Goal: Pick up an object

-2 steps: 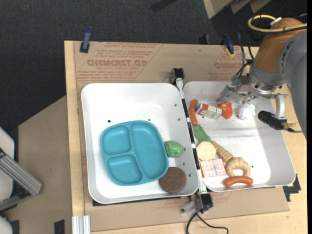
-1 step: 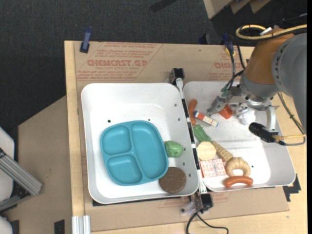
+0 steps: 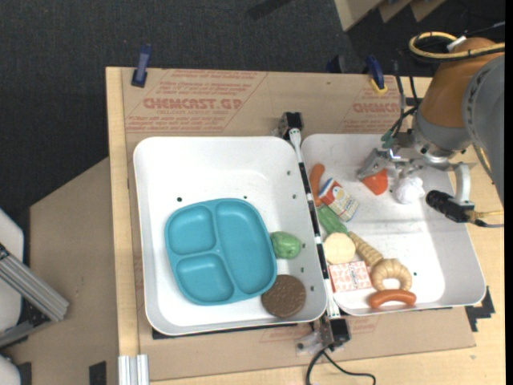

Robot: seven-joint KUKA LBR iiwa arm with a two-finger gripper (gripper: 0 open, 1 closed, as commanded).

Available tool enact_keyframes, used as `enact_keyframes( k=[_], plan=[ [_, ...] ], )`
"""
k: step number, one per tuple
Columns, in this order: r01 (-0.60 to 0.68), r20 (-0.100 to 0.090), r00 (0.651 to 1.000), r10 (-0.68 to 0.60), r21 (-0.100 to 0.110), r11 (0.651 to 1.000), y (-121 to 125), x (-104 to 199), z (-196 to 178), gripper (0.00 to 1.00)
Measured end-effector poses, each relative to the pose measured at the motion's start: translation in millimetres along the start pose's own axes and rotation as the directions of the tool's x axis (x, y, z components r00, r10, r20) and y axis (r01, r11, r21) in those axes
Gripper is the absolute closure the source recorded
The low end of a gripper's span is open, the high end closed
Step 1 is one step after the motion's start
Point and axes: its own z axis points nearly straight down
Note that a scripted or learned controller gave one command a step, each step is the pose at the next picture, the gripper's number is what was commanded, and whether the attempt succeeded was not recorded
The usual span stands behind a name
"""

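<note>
My gripper (image 3: pixel 388 164) hangs over the far part of the right bin (image 3: pixel 449 255), below the grey arm and its orange band (image 3: pixel 449 95). Directly beneath its tip lies a small red-orange object (image 3: pixel 375 184), with a white lumpy object (image 3: pixel 409 189) right beside it. From this slant I cannot say whether the gripper touches either of them. Further left in the same bin lie an orange stick-shaped piece (image 3: pixel 317 175) and a small printed packet (image 3: pixel 342 200).
The right bin's near half holds a green piece (image 3: pixel 329 219), a cream disc (image 3: pixel 338 249), a cone (image 3: pixel 367 251), a pretzel shape (image 3: pixel 391 273), a red sausage (image 3: pixel 393 299) and a red-white packet (image 3: pixel 349 277). The left bin (image 3: pixel 208 167) holds a blue divided tray (image 3: pixel 220 251), a green lump (image 3: pixel 286 245) and a brown disc (image 3: pixel 284 296).
</note>
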Motion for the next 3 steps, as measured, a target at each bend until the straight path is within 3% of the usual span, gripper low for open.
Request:
enact_keyframes(
  k=[1,2,3],
  plan=[
    [0.001,0.000,1.000,-0.001,0.001,1.000,5.2,-24.1,0.1,0.00],
    [0.002,-0.003,1.000,-0.002,0.007,1.000,-13.5,-21.2,0.0,0.00],
    [0.004,-0.001,1.000,-0.004,0.000,1.000,17.8,-5.7,0.0,0.00]
  ],
)
